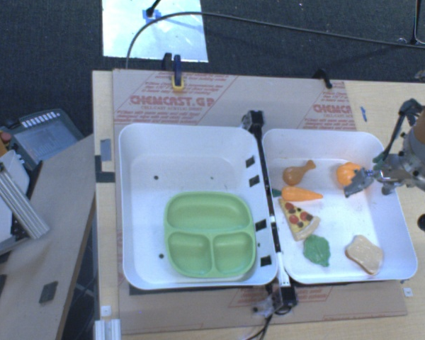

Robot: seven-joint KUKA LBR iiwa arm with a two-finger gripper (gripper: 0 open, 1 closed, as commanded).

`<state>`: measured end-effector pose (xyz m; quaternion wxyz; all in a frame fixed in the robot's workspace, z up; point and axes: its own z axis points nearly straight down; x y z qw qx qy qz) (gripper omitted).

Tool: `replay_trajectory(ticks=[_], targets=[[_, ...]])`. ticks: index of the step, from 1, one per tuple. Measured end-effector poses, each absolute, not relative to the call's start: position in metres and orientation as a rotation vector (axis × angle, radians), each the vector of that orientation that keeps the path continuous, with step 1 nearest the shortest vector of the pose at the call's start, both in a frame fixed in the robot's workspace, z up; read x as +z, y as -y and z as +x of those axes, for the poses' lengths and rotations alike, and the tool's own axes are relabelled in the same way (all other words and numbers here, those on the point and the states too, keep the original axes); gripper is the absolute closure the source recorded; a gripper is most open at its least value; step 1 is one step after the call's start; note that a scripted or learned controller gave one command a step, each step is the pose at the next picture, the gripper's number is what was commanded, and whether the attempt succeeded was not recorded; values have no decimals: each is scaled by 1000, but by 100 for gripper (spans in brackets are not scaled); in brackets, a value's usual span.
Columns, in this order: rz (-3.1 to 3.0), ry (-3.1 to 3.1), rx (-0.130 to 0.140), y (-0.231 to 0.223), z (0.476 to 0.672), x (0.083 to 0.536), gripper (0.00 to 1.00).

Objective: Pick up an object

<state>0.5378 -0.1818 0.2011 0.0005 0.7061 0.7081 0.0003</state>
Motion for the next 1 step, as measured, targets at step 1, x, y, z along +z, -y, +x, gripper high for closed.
replay_trajectory(ticks=[1], targets=[[2220,-2224,-1,181,538,160,0]])
